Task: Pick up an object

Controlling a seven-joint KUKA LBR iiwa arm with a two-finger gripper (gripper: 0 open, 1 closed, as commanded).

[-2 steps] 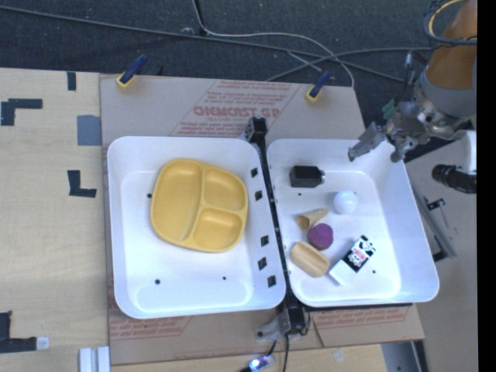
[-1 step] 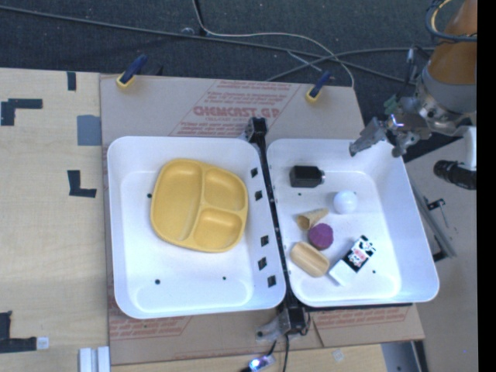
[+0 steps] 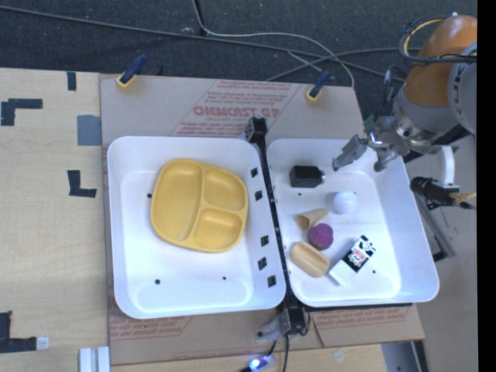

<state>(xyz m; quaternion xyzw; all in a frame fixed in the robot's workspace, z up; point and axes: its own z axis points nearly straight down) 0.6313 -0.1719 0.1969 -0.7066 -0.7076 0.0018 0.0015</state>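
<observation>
Looking across the bench: two white bins sit side by side on a cardboard sheet (image 3: 232, 107).
Left bin (image 3: 128, 231): holds a yellow divided plate (image 3: 199, 205), lying flat toward the upper middle.
Right bin (image 3: 411, 277): holds six small things, all loose on its floor.
Black block (image 3: 305, 176): near the upper left of the right bin.
Tan wedge (image 3: 312, 220): just above a purple ball (image 3: 321, 235), the two touching or nearly so.
Bread roll (image 3: 309, 260): just below the purple ball.
White ball (image 3: 345, 202): alone near the bin's middle.
Black-and-white box (image 3: 353, 260): right of the roll, tilted.
Gripper (image 3: 364, 154): over the right bin's upper right edge, fingers spread apart, nothing between them, well clear of every object.
</observation>
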